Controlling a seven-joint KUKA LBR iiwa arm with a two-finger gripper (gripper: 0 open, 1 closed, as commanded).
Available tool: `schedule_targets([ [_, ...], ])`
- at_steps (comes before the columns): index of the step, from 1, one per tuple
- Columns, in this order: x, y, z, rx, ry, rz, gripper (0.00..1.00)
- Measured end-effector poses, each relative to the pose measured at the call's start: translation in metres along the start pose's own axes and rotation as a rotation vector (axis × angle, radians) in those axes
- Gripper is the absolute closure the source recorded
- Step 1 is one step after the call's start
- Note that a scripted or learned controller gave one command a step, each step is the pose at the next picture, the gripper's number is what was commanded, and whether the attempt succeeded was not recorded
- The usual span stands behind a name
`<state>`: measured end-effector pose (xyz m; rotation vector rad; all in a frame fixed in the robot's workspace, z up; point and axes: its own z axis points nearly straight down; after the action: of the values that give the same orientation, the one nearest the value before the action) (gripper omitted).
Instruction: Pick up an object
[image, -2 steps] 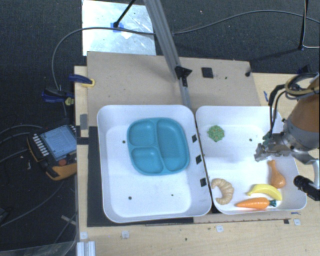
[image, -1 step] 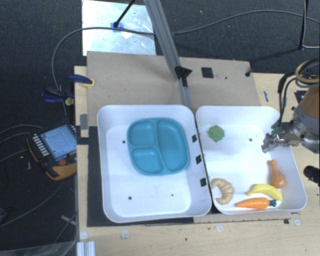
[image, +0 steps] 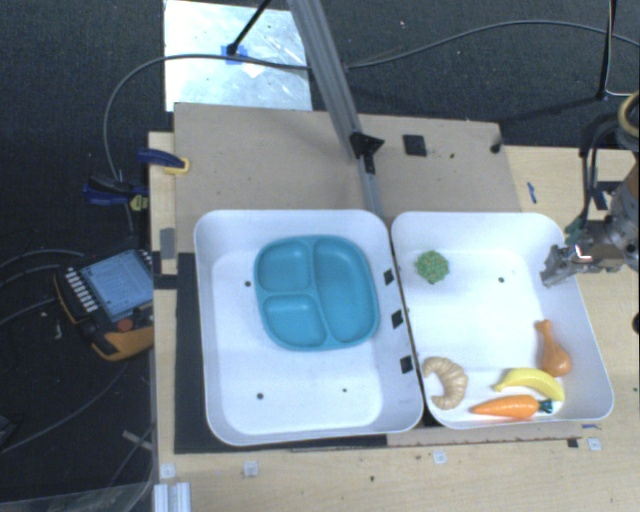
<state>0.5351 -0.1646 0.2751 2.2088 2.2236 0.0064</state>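
Farthest left of the gripper sits the left bin (image: 225, 400), holding a blue divided plate (image: 317, 292) in its upper half, well apart from the arm. Closer in comes the right bin (image: 480, 300), whose far right rim lies just below the gripper. In it, the green broccoli (image: 432, 266) rests to the gripper's left at about the same height in the view. Lower down, toward the near edge, lie the croissant (image: 446, 380), the carrot (image: 506, 406) with the yellow banana (image: 530, 381) touching it from above, and the brown chicken drumstick (image: 552, 347), the nearest of these. The gripper (image: 566, 260) hovers at the bin's right edge; it looks empty, though whether it is spread or closed cannot be told from this blurred view.
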Motion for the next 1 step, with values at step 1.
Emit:
schedule_targets([
  [1, 0.0438, 0.0019, 0.0050, 0.006, 0.003, -0.003, 1.00],
])
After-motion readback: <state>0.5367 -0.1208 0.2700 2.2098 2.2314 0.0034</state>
